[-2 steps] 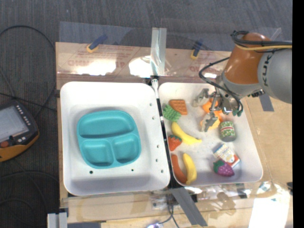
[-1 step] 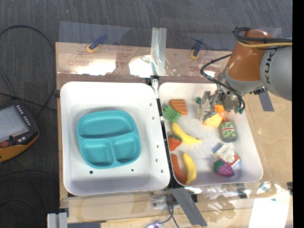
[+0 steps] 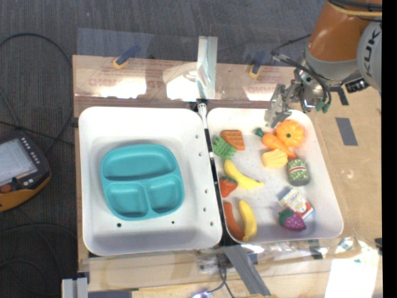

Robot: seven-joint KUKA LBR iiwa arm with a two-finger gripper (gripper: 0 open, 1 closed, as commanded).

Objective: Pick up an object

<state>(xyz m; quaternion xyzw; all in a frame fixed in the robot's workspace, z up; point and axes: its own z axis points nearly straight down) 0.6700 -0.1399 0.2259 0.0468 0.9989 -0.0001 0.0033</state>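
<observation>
The right bin (image 3: 329, 185) holds several toy foods. Among them are an orange pumpkin (image 3: 291, 132), a carrot (image 3: 270, 140), a yellow wedge (image 3: 274, 159), a waffle (image 3: 232, 139), a green leafy piece (image 3: 222, 148), two bananas (image 3: 242, 176) (image 3: 248, 220), a strawberry (image 3: 227, 186), a green can (image 3: 298, 171) and purple grapes (image 3: 293, 220). My gripper (image 3: 279, 109) hovers over the bin's far edge, just above and left of the pumpkin. It looks open, with nothing between its fingers.
The left bin (image 3: 93, 129) holds a teal divided tray (image 3: 142, 180). A clear upright divider (image 3: 206, 61) stands behind the seam between the bins. A handheld controller (image 3: 18, 166) lies off the bench at the left.
</observation>
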